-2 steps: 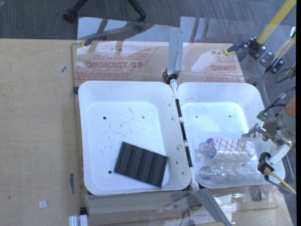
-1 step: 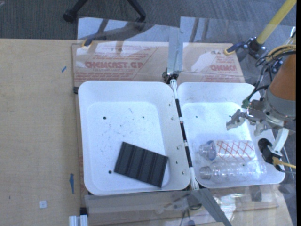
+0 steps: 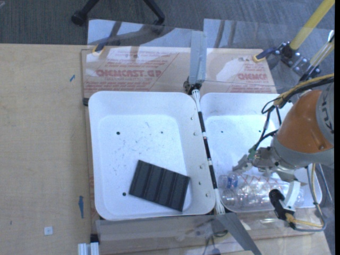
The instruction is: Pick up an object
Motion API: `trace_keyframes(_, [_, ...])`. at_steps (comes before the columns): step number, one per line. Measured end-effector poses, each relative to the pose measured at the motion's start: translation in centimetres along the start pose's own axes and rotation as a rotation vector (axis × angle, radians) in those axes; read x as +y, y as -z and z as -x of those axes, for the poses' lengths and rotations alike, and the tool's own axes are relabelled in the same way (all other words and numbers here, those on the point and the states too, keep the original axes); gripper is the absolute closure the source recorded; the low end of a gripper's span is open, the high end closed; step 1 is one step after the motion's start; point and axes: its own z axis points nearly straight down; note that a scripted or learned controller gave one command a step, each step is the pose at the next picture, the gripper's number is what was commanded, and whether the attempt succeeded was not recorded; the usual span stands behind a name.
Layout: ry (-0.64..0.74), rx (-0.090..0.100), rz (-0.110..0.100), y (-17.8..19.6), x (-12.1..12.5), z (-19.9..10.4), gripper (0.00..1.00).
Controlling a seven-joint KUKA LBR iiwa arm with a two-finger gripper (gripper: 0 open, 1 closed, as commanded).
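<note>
Gripper (image 3: 255, 161) low in right bin (image 3: 234, 126), just above clear plastic bottle (image 3: 249, 193) at near wall. Finger gap: can't tell. Centre over bottle body, then close slow; slippery, may roll.

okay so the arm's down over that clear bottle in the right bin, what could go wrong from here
1. The bottle is clear, round and lying on its side against the right bin's near wall, so it may roll or slip away from the gripper.
2. The bottle sits close to the bin's rim, so the arm could strike the wall while descending.
3. Loose cables hang near the wrist and might snag.
</note>
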Motion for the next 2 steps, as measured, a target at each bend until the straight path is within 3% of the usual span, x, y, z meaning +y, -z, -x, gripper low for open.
trace_keyframes(1, [-0.092, -0.002, -0.012, 3.9, 5.2, 5.8, 0.00])
trace_keyframes(2, [0.049, 0.000, 0.001, 0.0, 2.0, 7.9, 0.00])
